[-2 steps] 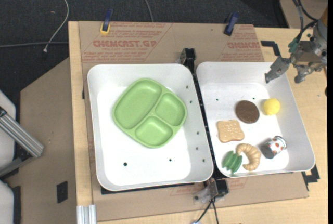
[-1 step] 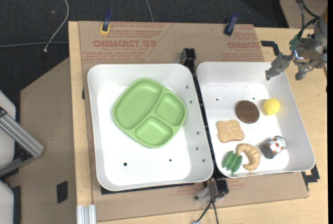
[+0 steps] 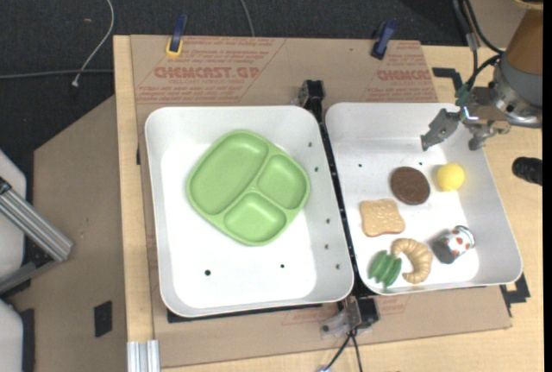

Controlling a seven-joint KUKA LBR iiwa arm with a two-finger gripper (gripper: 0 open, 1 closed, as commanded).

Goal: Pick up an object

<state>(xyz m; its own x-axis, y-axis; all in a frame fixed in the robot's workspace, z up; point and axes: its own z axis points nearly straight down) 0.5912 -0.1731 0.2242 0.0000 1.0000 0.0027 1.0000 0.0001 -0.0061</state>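
The right bin (image 3: 483, 215) holds several small toy foods: a brown round cookie (image 3: 410, 185), a yellow lemon (image 3: 449, 178), a tan cracker (image 3: 380, 217), a croissant (image 3: 413, 259), a green leafy piece (image 3: 382, 268) and a small black, white and red item (image 3: 454, 244). My gripper (image 3: 455, 135) hangs over the bin's far right part, just above and behind the lemon and cookie. It is open, with nothing between its fingers. The grey arm with its orange band reaches in from the upper right.
In the left bin (image 3: 172, 258) lies a green three-compartment plate (image 3: 248, 186). A black divider clamp (image 3: 311, 93) sits between the bins at the back. Blue clips (image 3: 177, 32) hold the cardboard base, and cables run across the dark floor behind.
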